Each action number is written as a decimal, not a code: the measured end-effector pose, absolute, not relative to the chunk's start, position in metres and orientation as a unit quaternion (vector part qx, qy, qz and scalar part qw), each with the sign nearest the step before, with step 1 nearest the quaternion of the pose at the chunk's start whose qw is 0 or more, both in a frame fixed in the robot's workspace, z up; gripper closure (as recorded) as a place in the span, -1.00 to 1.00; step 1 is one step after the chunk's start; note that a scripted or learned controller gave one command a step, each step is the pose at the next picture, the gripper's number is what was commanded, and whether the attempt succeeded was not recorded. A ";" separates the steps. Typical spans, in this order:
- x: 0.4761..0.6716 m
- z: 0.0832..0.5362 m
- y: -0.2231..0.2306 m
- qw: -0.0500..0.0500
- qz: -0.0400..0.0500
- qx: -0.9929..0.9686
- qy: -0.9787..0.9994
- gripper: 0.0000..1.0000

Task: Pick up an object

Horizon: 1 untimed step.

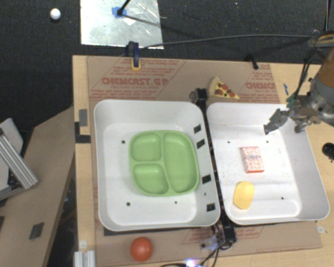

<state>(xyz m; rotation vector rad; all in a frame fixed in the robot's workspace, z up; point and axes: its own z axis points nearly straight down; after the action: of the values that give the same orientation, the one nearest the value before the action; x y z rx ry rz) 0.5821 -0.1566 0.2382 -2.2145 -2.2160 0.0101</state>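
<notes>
We see our end effector (284,121) open and holding nothing at the upper right of the frame, above the right bin (314,196), and we could miss the small box (252,159) or the yellow lemon (244,194), which might roll.

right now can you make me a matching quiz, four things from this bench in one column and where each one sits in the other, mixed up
Things:
1. green divided plate
2. pink box
3. pizza slice toy
4. red ball

Places:
A. on the board in front of the left bin
B. in the right bin
C. in the left bin
D. on the board behind the bins

Pairs: 1-C, 2-B, 3-D, 4-A
</notes>
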 end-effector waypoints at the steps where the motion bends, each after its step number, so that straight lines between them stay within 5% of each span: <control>1: 0.584 0.246 -0.156 0.000 0.000 -0.706 -0.708 -1.00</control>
<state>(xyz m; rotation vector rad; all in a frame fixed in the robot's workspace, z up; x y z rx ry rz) 0.5842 -0.1560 0.2457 -2.2182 -2.2260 -0.0009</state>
